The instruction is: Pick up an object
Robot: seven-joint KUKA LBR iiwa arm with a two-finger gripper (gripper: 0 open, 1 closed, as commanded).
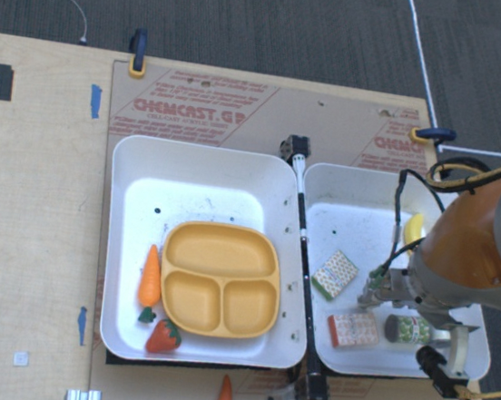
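Object: no single item is set by the task; several candidates are seen in the right bin, namely a patterned packet, a red-and-white packet, a small green-labelled bottle lying on its side, and a yellow item partly hidden behind the arm.
Camera view, arm: the arm is seen reaching in from the right, its orange band bent over the right bin and its grey wrist lowered toward the bin floor.
Camera view, pincer: the pincer is placed low between the patterned packet and the bottle, just above the red-and-white packet; whether it is open or closed cannot be told, and nothing is seen gripped.
Camera view, left bin: a yellow divided plate is laid in the left bin, with a carrot just beside its left edge and a strawberry at its lower left corner.
Camera view, counter: both bins are set side by side on a printed cardboard sheet on the counter, and blue clamps are fixed at the sheet's far corners.
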